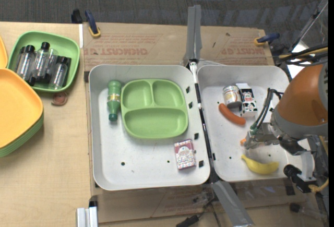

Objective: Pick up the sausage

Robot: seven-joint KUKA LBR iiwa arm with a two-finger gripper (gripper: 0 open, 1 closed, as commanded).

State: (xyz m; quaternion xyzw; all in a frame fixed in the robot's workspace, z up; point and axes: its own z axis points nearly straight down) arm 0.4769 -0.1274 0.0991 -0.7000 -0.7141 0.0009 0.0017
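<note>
two white bins (99, 116) sit side by side on the wooden surface. sausage (231, 114) lies in the right bin, beside a can (231, 96). gripper (251, 140) hangs between sausage and banana (260, 165); how far its jaws are open cannot be told, and nothing visible is held.

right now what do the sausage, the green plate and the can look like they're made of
Sausage: likely toy plastic or rubber; smooth, even orange-red skin.
Green plate: probably moulded plastic, matte; uniform colour and rounded dividers forming three compartments.
Can: seems metal; silvery, shiny top, though its label is too small to read.
</note>
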